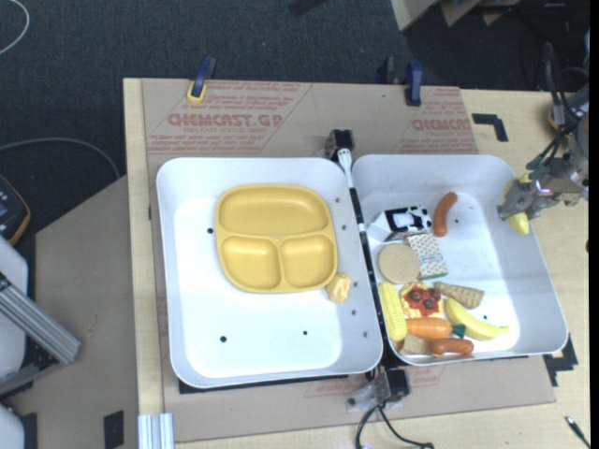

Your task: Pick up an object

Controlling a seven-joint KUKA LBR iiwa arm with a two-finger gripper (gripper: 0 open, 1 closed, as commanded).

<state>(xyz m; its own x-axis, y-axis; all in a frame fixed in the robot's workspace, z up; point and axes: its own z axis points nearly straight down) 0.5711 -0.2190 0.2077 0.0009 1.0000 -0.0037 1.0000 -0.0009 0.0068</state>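
Over the right edge of the right bin (pixel 524 293) my gripper (pixel 526 199) hangs, with the arm coming in from the side. A small yellow piece (pixel 519 222) shows just below it, at the bin's sloping wall. Whether that piece is gripped or merely lies on the wall beneath me, and whether I stand wide or closed, I cannot tell from this slant.

The things I could take are mostly heaped toward the left edge and near corner of this bin. A banana (pixel 475 323), a carrot (pixel 429 327) and an ear of corn (pixel 393 311) lie there touching one another, with a round tan disc (pixel 400 265) just beyond them. A red sausage (pixel 445 212) lies alone nearer the far edge. In the left bin (pixel 187 279) sits a yellow divided plate (pixel 276 237), with a pale yellow lump (pixel 339 289) at its near right corner.

I judge the risks to be these. If the yellow piece is only pinched at its tip, it may slip out on the lift. If it is not gripped at all, I would rise with nothing. So close to the wall, a descent could strike the rim and tilt or shift the bin. Going for the heap instead, crowded neighbours could block a clean closure or come up dragged along.
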